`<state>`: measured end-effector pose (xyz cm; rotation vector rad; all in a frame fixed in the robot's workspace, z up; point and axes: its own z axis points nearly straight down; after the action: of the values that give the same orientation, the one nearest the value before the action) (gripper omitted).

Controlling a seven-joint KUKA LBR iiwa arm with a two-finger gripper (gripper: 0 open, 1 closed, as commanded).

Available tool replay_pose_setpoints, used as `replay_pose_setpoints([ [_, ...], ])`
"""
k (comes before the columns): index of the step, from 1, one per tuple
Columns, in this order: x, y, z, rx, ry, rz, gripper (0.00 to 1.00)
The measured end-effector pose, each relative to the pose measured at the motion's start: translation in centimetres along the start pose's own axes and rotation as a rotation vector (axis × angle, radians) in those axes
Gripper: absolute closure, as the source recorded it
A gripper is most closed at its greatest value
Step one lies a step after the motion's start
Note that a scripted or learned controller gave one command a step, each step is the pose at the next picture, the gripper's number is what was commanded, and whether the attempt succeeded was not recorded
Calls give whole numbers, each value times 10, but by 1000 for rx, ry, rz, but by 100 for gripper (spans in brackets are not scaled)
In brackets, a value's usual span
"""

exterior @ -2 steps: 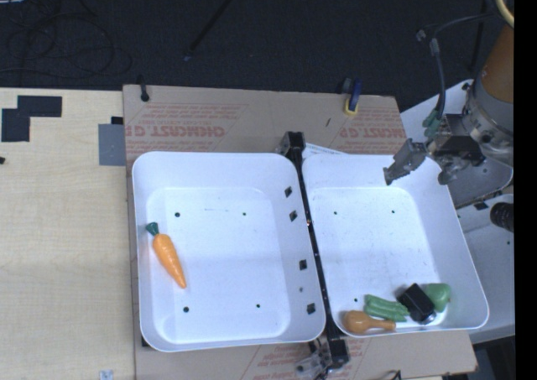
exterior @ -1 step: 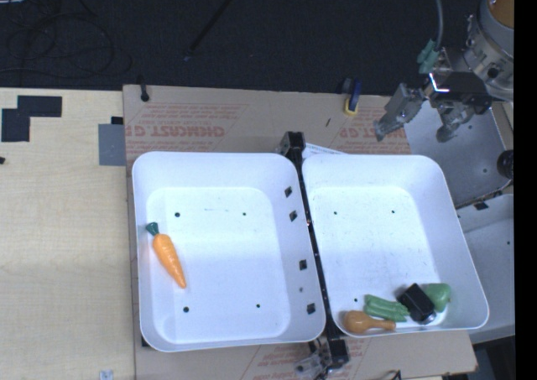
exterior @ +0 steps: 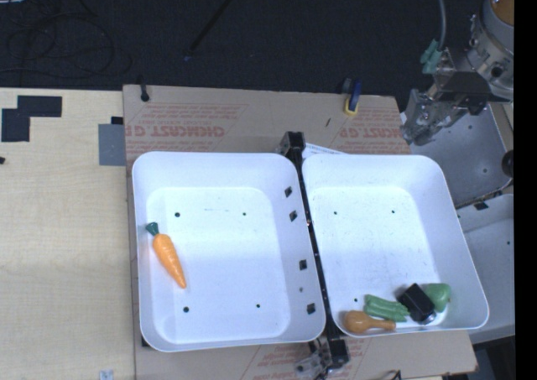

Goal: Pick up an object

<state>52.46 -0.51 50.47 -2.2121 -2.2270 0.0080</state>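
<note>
Gripper (exterior: 417, 128) hangs past the right bin's (exterior: 453, 202) far right corner, holding nothing I can see, fingers too blurred to judge, while a carrot (exterior: 169, 257) lies in the left bin (exterior: 138, 227) and a black block (exterior: 417, 302), green pieces (exterior: 388, 309) and an orange piece (exterior: 367, 322) cluster in the right bin's near corner.

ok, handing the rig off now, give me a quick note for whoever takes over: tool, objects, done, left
Tool: up at the far right, above the bench beyond the right bin's far corner, over neither bin. Nothing visible in it; its open/shut state can't be read from this angle.
Left bin: one carrot near the left wall.
Right bin: near corner cluster of green bean, black block, green piece behind the block, tan pear-shaped piece against the front wall.
Done: no pick yet; all objects lie in the bins.
Left: choose one object, descend, grasp, lift. The carrot lies alone, so it looks like the easier target.
</note>
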Motion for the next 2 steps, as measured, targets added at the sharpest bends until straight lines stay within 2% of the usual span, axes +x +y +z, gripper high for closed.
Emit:
replay_pose_setpoints([
  [1, -5, 57, 165, 8, 0, 7, 100],
  [2, 42, 109, 64, -14, 2, 2, 100],
])
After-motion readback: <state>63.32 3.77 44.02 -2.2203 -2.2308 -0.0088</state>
